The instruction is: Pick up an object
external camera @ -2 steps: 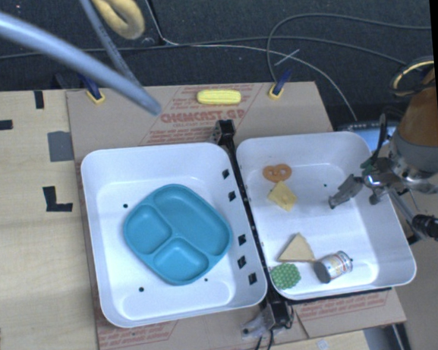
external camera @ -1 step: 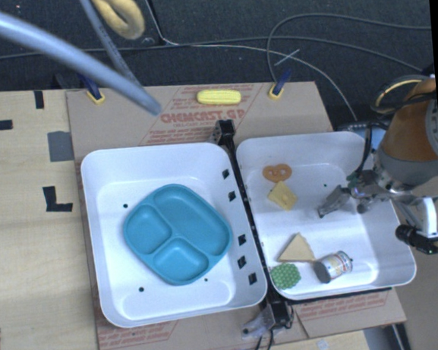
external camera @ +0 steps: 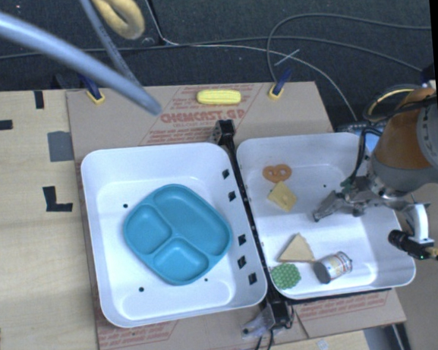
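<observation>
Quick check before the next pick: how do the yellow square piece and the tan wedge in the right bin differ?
The yellow square piece is blocky, pale yellow, and lies near the pretzel. The tan wedge is triangular, browner, and lies lower, beside the green disc and the can. Both lie flat in the right bin.

The surface (external camera: pixel 25 225) was pale wood with dark markings along its left part. A brown cardboard sheet (external camera: pixel 191 116) with red printing lay flat on it. Two shallow white bins sat side by side on the cardboard, touching along their inner walls: the left bin (external camera: pixel 101 219) and the right bin (external camera: pixel 354 147). A yellow object (external camera: pixel 218 97), perhaps a toy corn cob, lay on the cardboard just behind the bins. Two yellow-tipped clamps (external camera: pixel 94 94) held the sheet's far edge.
</observation>
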Tool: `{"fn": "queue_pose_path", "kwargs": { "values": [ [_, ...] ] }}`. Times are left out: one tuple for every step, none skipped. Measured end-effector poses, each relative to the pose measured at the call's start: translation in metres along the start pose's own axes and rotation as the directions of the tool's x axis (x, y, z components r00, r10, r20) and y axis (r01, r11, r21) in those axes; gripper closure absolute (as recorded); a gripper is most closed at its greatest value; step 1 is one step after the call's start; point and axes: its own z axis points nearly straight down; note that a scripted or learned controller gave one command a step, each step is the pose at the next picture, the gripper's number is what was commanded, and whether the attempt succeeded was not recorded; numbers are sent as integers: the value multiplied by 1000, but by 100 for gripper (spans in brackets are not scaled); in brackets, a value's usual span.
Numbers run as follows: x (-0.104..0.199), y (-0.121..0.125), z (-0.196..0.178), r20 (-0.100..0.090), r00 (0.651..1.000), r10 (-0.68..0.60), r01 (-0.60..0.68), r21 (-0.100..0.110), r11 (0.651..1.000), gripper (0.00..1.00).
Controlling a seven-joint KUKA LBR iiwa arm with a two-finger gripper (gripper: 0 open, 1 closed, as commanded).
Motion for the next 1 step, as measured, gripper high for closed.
{"fn": "queue_pose_path", "kwargs": {
  "values": [
    [-1, 1, -13, 4, 1000, 0, 0, -6, 1000, 100]
  ]
}}
